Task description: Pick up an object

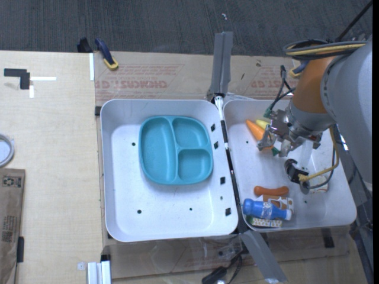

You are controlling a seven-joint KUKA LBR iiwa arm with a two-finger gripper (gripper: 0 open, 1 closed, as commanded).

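The gripper [273,145] is poised beside the carrot [256,129] at its five o'clock; finger spread cannot be told; centring is advised.

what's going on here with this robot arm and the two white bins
A grey arm's two-finger gripper is down in the right white bin, beside an orange carrot-shaped toy. Nothing can be seen held between its fingers. An orange sausage-shaped piece and a blue bottle lie nearer the front. The left white bin holds a teal divided plate.
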